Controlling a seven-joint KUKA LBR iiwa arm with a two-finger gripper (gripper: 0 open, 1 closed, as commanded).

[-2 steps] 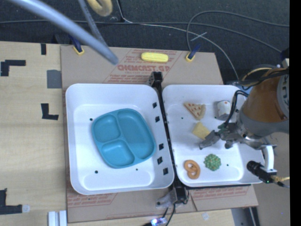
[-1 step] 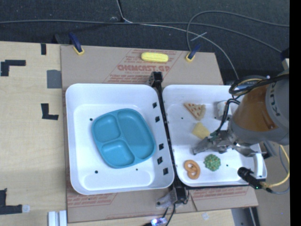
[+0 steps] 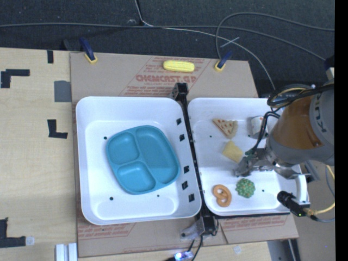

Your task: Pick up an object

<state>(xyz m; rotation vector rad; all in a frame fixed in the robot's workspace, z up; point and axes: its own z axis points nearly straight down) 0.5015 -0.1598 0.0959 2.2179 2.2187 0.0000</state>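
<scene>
Jaws on the gripper cannot be read as apart or together from this slant, and nothing can be seen between them.

Starting at the left, the left bin holds a blue divided plate, lying flat near its middle. At about 12 o'clock from that bin, on the cardboard sheet beyond both bins, lies a yellow corn cob, with a blue and yellow clamp at 9 o'clock from it and another at 3 o'clock.

The right bin holds the small toy foods. A pretzel sits near its front edge, and a green broccoli piece lies just beside it at 3 o'clock. A yellow cheese block is at 12 o'clock from the pretzel, and a pizza slice at 12 o'clock from the cheese. The gripper is low in this bin, at about 4 o'clock from the cheese and 12 o'clock from the broccoli, near both. The arm reaches in from 3 o'clock.
</scene>
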